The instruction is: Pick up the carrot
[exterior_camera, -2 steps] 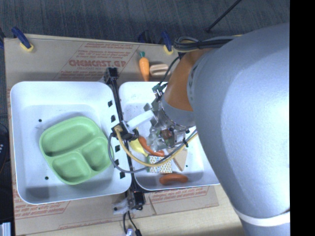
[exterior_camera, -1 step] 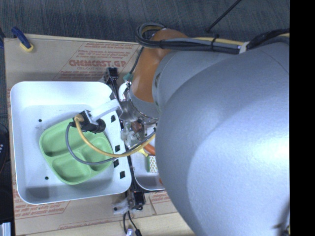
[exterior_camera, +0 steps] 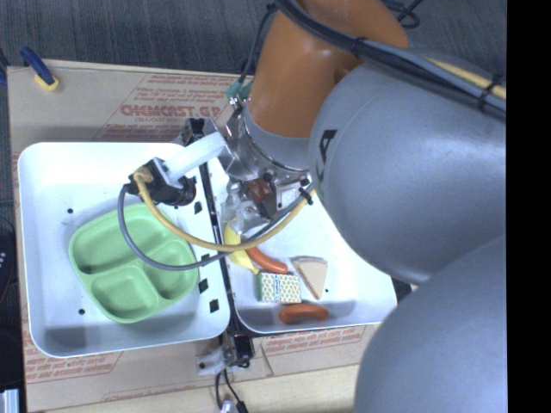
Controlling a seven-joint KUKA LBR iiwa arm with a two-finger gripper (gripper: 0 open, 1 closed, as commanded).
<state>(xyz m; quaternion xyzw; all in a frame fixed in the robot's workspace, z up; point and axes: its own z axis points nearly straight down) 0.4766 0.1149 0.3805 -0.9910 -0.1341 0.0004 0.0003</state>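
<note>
We see a bulky arm (exterior_camera: pixel 413 170) with smooth, rounded grey casing that has a soft sheen. Above the wrist sits a wide orange band (exterior_camera: pixel 314 58), glossy and curved like the grey shells beside it. A dark letter-like marking (exterior_camera: pixel 328 153) shows on the grey casing near the band. Black cables (exterior_camera: pixel 362 37) loop over the orange section and run along the grey shell. Below the band the wrist narrows into a metal flange (exterior_camera: pixel 258 157) with mixed silver and dark parts. A white bracket (exterior_camera: pixel 200 155) ends in a black fitting (exterior_camera: pixel 168 183), from which a grey hose (exterior_camera: pixel 142 243) and a yellowish hose (exterior_camera: pixel 202 239) curl out in loops
</note>
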